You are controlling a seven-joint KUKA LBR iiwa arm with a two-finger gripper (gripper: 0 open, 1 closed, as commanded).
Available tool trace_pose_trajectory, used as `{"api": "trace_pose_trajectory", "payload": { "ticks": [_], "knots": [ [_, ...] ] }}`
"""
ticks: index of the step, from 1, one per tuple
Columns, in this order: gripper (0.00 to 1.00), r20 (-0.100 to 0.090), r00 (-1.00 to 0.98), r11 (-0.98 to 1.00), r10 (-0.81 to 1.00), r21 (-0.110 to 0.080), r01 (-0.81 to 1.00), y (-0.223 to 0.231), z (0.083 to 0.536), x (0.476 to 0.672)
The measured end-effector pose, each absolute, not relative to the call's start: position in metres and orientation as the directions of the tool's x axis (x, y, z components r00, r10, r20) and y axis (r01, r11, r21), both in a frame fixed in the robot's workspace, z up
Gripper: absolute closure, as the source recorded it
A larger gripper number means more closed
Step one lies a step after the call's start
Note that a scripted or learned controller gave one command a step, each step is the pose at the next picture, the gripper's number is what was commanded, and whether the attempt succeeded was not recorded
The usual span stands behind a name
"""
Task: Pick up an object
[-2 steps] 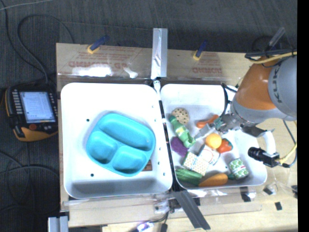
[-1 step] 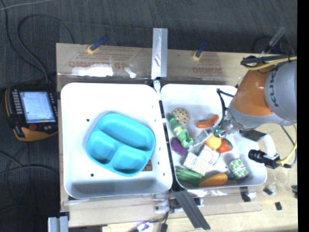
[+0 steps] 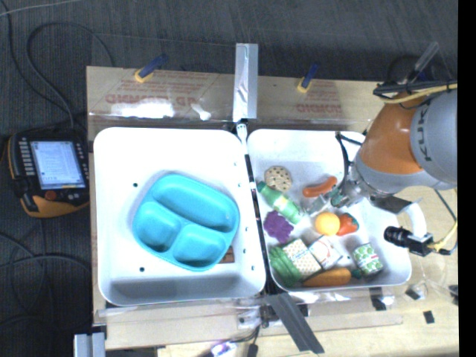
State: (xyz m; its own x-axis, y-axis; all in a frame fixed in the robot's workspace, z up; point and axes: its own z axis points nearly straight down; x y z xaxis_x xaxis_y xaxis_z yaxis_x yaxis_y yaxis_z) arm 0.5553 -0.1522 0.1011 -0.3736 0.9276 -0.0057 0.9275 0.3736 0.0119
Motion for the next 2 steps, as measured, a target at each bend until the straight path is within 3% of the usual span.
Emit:
{"api": "trace_pose_trajectory", "payload": {
  "ticks": [1, 2],
  "knots": [
    [1.0, 0.0, -0.281, 0.281, 0.96, -0.001, 0.96, -0.059, 0.183, 0.588],
    [1.0, -0.001, -0.482, 0.482, 0.876, -0.002, 0.876, -0.113, 0.213, 0.513]
  ]
}}
